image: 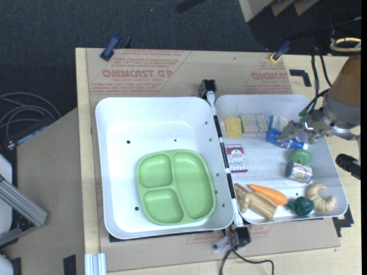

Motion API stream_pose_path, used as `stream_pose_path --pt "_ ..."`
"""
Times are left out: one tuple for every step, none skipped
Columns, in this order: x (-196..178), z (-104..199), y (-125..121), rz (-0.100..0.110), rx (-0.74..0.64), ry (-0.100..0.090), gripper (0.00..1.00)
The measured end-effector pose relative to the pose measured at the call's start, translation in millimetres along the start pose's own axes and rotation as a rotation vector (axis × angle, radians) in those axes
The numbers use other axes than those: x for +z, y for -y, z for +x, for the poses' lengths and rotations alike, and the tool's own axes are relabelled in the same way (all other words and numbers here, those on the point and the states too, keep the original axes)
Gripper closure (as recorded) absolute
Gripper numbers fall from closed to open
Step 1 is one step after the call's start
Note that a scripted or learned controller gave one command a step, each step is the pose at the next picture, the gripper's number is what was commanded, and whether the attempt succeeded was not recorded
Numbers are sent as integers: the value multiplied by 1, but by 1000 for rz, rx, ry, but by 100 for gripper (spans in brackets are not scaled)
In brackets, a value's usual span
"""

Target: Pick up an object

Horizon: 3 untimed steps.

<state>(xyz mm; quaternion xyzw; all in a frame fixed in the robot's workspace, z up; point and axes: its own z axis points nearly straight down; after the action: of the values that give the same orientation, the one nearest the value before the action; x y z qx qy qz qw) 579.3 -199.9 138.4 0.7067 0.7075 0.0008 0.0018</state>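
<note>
My gripper (297, 130) reaches in from the right and hangs over the upper right part of the right bin (261, 103). Just left of it lies a blue object (275, 136), touching or nearly touching the gripper's tip. Directly below the gripper sit a green round piece (299, 156) and a small silver can (300, 172). Along the bin's far side lie a yellow block (233, 127) and a patterned pack (255, 122). A red and white box (236, 157) lies by the left wall.
The left bin (114, 153) holds a green divided plate (174, 186). At the right bin's front lie a carrot (268, 194), tan bread pieces (252, 204), a broccoli toy (301, 205) and a beige ring pastry (320, 196). A black clamp (208, 87) sits between the bins.
</note>
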Motion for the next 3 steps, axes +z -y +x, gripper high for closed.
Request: stream_pose_path --pt "54 -10 16 5 1 -3 0" --pt "41 -11 13 -3 0 0 100" --pt "42 -11 13 -2 0 0 0"
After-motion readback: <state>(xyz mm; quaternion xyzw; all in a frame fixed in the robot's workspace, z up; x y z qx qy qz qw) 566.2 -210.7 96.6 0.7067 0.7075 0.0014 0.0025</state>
